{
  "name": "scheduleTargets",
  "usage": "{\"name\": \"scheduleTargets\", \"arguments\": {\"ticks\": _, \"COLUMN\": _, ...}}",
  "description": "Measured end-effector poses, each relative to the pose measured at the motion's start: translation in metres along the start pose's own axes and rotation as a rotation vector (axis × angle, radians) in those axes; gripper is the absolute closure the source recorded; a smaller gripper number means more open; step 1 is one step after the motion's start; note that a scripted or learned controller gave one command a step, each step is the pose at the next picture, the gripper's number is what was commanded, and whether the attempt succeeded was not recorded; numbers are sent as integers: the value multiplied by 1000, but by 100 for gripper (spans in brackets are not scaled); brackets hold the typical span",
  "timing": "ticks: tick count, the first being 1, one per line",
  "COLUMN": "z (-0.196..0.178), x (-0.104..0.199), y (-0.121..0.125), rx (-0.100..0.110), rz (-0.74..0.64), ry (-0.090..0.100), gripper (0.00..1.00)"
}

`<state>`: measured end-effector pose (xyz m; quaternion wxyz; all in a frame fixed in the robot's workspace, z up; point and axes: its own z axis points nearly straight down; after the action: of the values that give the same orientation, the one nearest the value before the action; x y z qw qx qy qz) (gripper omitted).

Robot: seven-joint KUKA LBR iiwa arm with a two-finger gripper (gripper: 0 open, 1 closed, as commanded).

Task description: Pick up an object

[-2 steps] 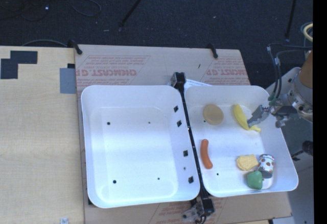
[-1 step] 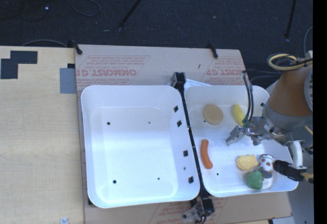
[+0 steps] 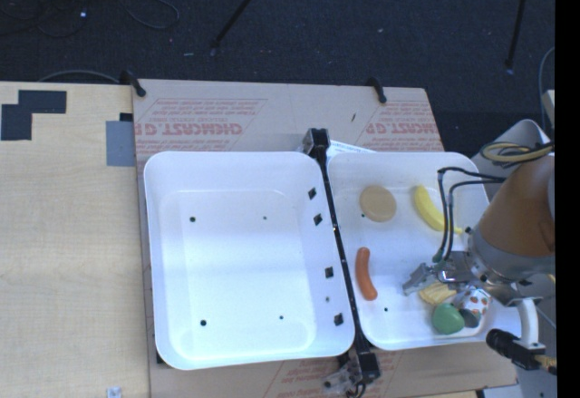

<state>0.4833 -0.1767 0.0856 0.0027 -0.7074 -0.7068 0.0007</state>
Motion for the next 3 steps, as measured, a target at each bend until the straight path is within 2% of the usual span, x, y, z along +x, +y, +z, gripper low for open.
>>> {"name": "scheduleTargets", "arguments": {"ticks": 1, "z": -12, "x": -2, "y": 2, "rx": -2, "rz": 5, "ry": -1, "gripper": 100}}
{"name": "scheduleTargets", "arguments": {"ticks": 2, "z": -102, "x": 70, "y": 36, "rx": -10, "rz": -8, "ry": -2, "gripper": 100}}
{"name": "scheduleTargets", "arguments": {"ticks": 3, "z": -102, "x": 165, "y": 108, "rx": -7, "rz": -12, "ry": 1, "gripper": 100}}
